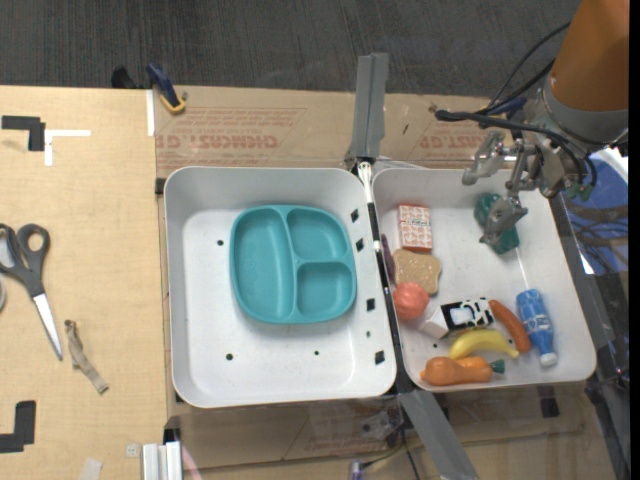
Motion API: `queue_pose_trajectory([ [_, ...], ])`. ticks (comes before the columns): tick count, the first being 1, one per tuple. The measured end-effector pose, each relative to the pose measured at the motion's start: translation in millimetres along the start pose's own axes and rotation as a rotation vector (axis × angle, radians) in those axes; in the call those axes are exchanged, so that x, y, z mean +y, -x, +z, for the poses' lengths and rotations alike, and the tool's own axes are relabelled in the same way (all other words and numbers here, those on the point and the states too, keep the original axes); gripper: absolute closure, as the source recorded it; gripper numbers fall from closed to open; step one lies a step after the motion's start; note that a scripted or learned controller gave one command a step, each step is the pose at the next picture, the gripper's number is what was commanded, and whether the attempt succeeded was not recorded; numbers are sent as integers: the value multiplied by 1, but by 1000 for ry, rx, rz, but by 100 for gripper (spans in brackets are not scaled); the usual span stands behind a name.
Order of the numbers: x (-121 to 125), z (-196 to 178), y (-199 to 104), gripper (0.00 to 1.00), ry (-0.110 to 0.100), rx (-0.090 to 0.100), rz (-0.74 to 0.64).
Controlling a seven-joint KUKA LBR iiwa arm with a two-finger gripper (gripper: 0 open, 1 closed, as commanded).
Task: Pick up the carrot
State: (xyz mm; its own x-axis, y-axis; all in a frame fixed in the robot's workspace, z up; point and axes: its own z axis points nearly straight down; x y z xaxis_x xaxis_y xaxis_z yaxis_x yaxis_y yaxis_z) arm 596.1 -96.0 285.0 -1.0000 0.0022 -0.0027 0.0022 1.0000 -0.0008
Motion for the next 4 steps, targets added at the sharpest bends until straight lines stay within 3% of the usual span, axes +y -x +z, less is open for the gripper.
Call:
queue_pose_trajectory([
  [1,-26,31,-34,0,2,-1,-700],
  [2,-44,98,-88,0,3,0,-995],
  [3,-84,158,-118,0,3,-1,-1098],
  [4,-124,191,-116,0,0,-2,-681],
])
